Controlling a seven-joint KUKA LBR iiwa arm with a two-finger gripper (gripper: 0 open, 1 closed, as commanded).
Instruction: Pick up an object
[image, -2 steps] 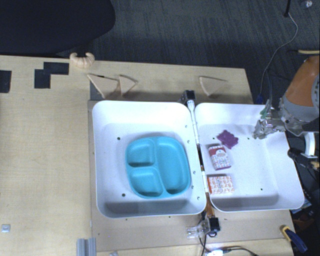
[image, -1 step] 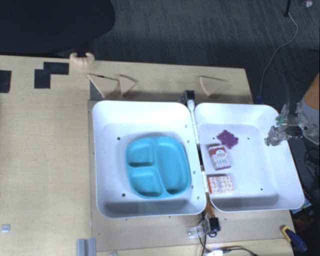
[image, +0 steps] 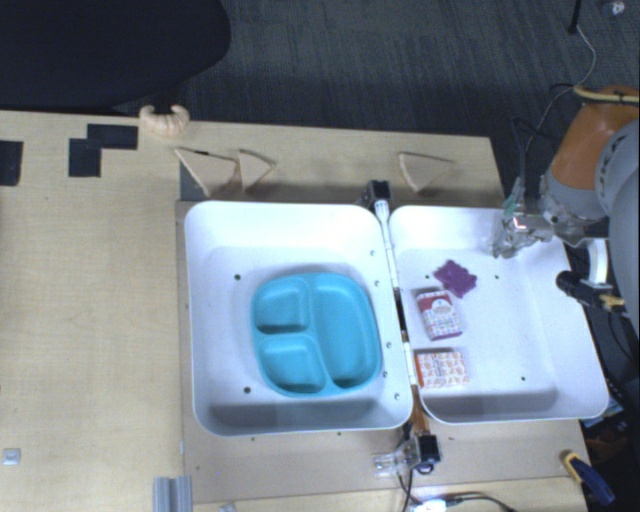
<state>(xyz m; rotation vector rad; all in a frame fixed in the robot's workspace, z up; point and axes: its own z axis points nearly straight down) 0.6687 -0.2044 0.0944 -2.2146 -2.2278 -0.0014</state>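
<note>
The right bin (image: 560, 330) holds a small purple piece (image: 456, 277), a red and white packet (image: 438, 314) below it, and a second red-patterned packet (image: 441, 368) nearer the front. My gripper (image: 512, 238) hangs over the bin's far right corner, up and to the right of the purple piece and apart from all three objects. Nothing shows between its fingers. The arm with its orange band (image: 590, 140) comes in from the right edge.
The left bin (image: 215, 300) holds a blue divided tray (image: 315, 332) with three compartments. A black clamp (image: 378, 192) sits at the far end of the ridge between the bins. Cables and a connector (image: 420, 455) lie at the bench's front edge.
</note>
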